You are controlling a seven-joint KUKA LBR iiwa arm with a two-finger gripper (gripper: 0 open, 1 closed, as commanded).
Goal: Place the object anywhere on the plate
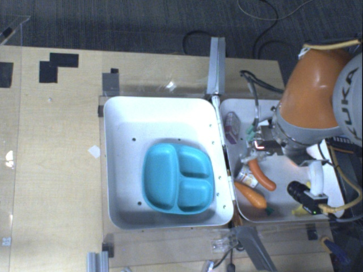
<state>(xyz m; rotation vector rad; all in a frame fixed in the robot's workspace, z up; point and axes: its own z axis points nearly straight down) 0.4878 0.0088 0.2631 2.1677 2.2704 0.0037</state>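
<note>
- A pale wooden bench (57,152) carries two shallow white bins side by side, with dark carpet and loose cables beyond its far edge.
- The left bin (122,152) is the larger in view; the right bin (241,109) is partly covered by the arm.
- The grey arm with its orange band (309,92) reaches in from the right and hangs over the right bin.
- A blue divided plate (177,177) lies in the left bin, toward its near right, with three compartments.
- The gripper (260,146) sits low over the right bin's middle, just above the food items; whether it is open or closed, or has hold of anything, cannot be told.
- An orange carrot (251,195) lies near the right bin's front edge.
- A sausage (262,175) lies just behind the carrot, slanted, its upper end beneath the gripper.
- A purplish object (231,126) rests by the right bin's left wall.
</note>
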